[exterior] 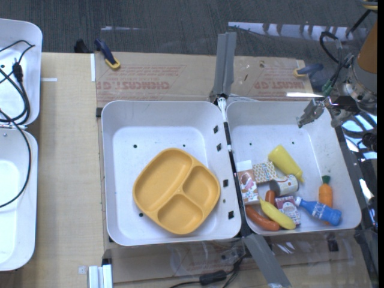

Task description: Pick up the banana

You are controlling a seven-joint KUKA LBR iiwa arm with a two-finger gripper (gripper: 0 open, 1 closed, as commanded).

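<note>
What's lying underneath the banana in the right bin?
The banana lies across an orange-red sausage-shaped toy, whose lower-left end sticks out. A small packet touches its right side. Whatever else the banana covers on the right bin floor is hidden.

Two bins sit side by side on the bench. The left bin point(114, 161) holds a divided plate point(176, 189) near its front. The right bin point(282, 122) holds a cluster toward its front: the banana point(277, 214) lies just behind a sausage point(261, 219), a bottle point(319, 210) to their right, a carrot point(325, 194) behind the bottle. The gripper point(321, 114) hangs over the right bin's rear right corner, well apart from the cluster.
</note>
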